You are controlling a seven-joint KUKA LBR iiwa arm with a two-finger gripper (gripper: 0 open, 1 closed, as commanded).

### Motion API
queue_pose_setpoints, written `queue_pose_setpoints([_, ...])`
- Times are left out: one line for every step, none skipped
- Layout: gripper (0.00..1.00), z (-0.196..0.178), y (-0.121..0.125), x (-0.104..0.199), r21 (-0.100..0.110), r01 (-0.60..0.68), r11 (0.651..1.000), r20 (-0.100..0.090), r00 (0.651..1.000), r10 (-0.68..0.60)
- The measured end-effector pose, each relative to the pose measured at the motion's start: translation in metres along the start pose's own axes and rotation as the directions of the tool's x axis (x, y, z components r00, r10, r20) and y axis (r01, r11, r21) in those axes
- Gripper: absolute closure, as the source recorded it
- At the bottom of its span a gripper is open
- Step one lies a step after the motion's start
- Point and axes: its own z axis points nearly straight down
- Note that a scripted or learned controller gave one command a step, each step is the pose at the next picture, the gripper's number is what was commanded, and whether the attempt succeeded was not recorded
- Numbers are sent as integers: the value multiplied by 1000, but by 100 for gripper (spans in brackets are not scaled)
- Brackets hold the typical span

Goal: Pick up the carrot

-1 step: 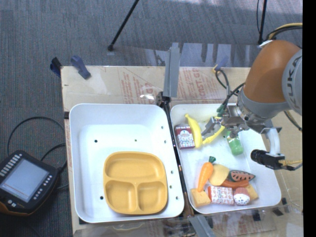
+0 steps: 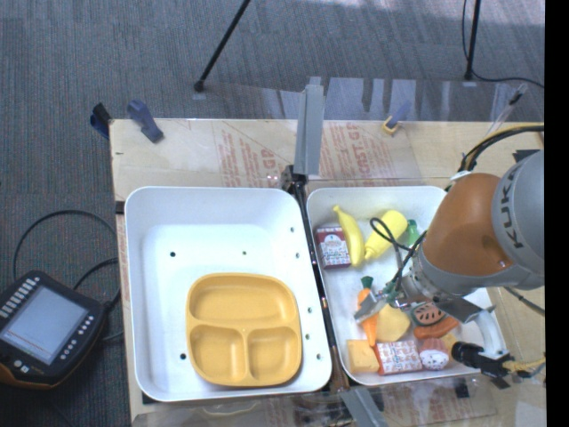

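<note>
One small orange carrot with a green top [image 2: 365, 295] lies in the right-hand white bin [image 2: 356, 196], a little in from its left wall and about halfway along it, with its leafy end toward the bin's far edge. The metal two-finger gripper [image 2: 372, 304] hangs right over it, tips just beside or touching the orange body. How wide the hand stands, and whether it has hold of anything, I cannot tell: the wrist hides the parts that would show it.

Around the carrot the bin is crowded. A pale yellow rounded fruit [image 2: 393, 324] sits just beside it toward the near edge. A yellow cheese-like block [image 2: 360, 356] and a red and white packet [image 2: 399, 357] lie along the near wall. A yellow banana [image 2: 351, 234] and a small dark red box [image 2: 332, 245] lie toward the far left corner, and a yellow lemon-like piece [image 2: 389, 225] sits nearer the far wall. The grey arm with the orange band [image 2: 467, 229] covers the bin's right side.

In the left-hand white bin [image 2: 142, 238] a yellow divided plate [image 2: 243, 329] rests near the near edge.

The step in hand looks like the reach or the grasp itself. Next, the hand would need to settle squarely across the carrot's body, clear of the fruit beside it, then lift straight up.
</note>
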Motion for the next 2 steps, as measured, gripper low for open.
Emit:
queue_pose_setpoints([100, -10, 0, 0, -1, -4, 1000, -1, 1000, 4])
queue_pose_setpoints([100, -105, 57, 43, -11, 99, 995, 4, 995, -99])
